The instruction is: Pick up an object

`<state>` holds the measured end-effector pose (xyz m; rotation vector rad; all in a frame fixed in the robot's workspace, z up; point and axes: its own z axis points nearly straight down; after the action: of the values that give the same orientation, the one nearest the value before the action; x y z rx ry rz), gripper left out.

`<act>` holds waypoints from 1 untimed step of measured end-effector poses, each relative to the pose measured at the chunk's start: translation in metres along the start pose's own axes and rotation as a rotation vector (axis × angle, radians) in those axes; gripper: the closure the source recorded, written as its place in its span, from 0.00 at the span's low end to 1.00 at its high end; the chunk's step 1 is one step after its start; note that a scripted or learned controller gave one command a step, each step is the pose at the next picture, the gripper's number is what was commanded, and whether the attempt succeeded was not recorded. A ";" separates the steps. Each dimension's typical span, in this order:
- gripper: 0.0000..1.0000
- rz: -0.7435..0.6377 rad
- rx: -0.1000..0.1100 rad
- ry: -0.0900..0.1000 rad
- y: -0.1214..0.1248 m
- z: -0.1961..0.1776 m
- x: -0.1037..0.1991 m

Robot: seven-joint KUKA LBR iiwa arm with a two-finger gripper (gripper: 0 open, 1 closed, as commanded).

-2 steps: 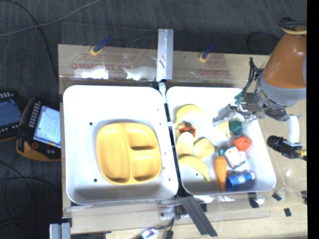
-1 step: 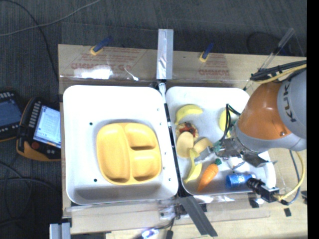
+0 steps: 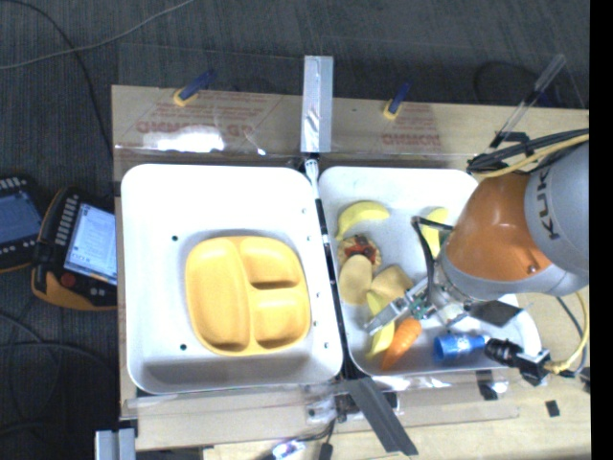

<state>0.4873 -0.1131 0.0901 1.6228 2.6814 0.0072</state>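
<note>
The tool (image 3: 410, 307), how far open I cannot tell, crowds the orange plastic carrot (image 3: 400, 340), which may slip sideways among neighbouring toys.

The gripper (image 3: 396, 312) reaches low into the right bin (image 3: 421, 182) among toy foods, just above an orange carrot (image 3: 400, 341), beside a blue can (image 3: 458, 345); a yellow divided tray (image 3: 247, 291) lies in the left bin (image 3: 153, 209)

The big grey arm with an orange band (image 3: 498, 233) reaches in from the right, its two-finger gripper (image 3: 400, 314) pointing down-left
</note>
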 end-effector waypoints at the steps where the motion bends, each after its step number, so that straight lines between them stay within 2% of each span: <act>1: 1.00 0.001 -0.004 0.001 0.002 -0.010 0.000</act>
<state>0.4894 -0.1123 0.0997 1.6233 2.6791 0.0138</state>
